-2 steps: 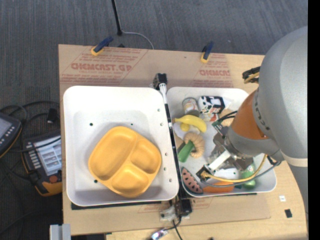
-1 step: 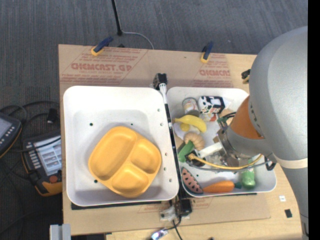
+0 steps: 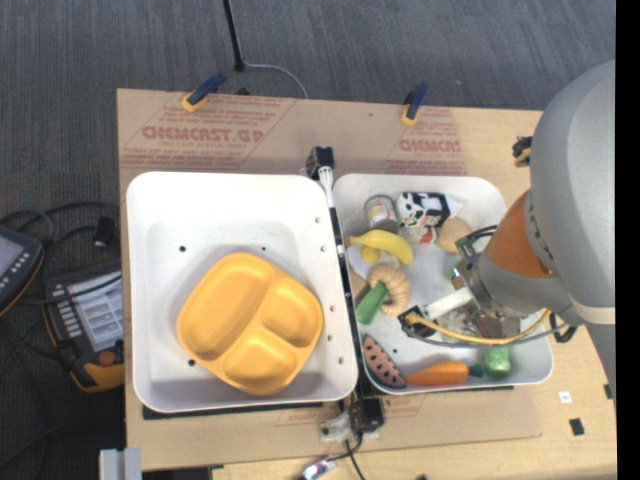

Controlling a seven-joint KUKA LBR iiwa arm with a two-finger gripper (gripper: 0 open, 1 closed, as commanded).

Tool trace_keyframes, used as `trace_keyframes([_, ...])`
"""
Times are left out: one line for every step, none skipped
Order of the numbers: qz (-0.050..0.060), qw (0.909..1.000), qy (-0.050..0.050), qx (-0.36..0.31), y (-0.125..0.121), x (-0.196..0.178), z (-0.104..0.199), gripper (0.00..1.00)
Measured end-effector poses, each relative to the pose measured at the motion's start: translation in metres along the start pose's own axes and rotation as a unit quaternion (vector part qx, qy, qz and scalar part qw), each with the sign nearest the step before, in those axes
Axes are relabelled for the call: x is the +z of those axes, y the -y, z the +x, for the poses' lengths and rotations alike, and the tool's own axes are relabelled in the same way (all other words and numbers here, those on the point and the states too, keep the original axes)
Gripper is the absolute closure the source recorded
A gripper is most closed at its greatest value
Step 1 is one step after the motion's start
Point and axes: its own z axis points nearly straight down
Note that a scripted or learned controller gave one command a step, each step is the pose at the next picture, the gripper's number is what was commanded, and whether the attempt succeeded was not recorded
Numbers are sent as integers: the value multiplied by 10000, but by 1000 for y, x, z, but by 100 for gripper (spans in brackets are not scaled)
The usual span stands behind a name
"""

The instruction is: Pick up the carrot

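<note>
The carrot, orange with a green leafy end at its right, lies flat along the front wall of the right bin. My gripper hangs low in that bin, just above and slightly right of the carrot, below the arm's orange band. The wrist and a looping yellow cable hide much of it, and nothing is visibly held.
The right bin also holds a banana, a cow toy, a small jar, a green vegetable, a beige pastry and a watermelon slice. A yellow divided plate sits in the left bin.
</note>
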Motion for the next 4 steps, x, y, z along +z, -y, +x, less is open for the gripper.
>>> trace_keyframes([-9, 9982, 50, -594, 35, -179, 7, 100])
trace_keyframes([11, 9367, 54, -3500, -14, -118, -5, 100])
trace_keyframes([23, 9422, 58, -3351, 39, -42, 6, 100])
trace_keyframes([7, 9925, 60, -1224, 22, -20, 0, 100])
